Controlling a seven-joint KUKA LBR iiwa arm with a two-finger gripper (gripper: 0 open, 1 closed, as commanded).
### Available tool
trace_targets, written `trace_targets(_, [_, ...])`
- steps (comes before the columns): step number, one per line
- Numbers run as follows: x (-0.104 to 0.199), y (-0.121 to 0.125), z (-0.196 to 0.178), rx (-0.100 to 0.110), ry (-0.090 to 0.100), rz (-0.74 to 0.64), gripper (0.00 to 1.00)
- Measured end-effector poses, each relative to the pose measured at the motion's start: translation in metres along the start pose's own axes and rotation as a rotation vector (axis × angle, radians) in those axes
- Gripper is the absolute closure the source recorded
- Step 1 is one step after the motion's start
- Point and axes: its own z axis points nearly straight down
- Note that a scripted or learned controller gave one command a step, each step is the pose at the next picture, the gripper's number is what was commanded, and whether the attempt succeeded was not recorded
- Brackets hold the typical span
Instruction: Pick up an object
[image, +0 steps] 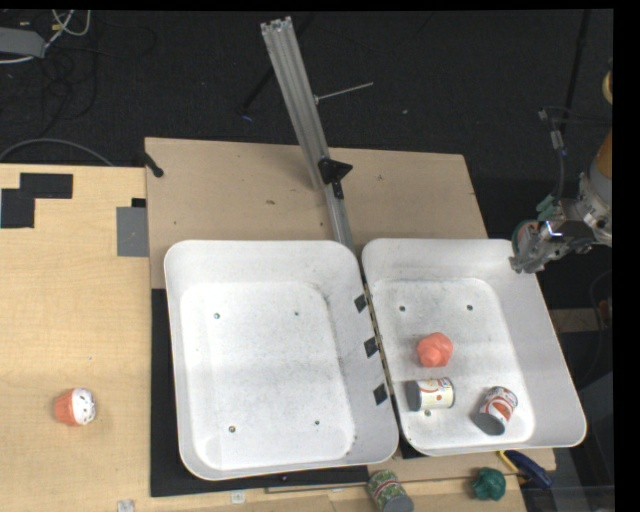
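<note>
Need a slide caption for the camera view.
Claw at the right bin's far corner; red lump and two cans inside.

Two bins side by side on your table, with items in the right one and strays outside.

Your right bin (520, 290) holds three things near its front: a lumpy ball (434, 350), in front of it a small can (432, 394) on its side, and to that can's right a second can (495, 409), tilted. The left bin (190, 270) sits just beside it. A round toy (74, 407) lies on the table (60, 300) well left of the bins. The gripper (530, 245) is by the right bin's far right corner.
</note>
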Motion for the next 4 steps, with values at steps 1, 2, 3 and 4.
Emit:
trace_targets(1, [0.054,-0.010,-0.004,0.006,0.004,-0.002,1.00])
trace_targets(2, [0.107,-0.030,0.004,0.007,0.002,0.001,1.00])
trace_targets(3, [0.161,-0.039,0.023,0.010,0.004,-0.002,1.00])
trace_targets(4, [0.216,-0.047,0.038,0.010,0.004,-0.002,1.00])
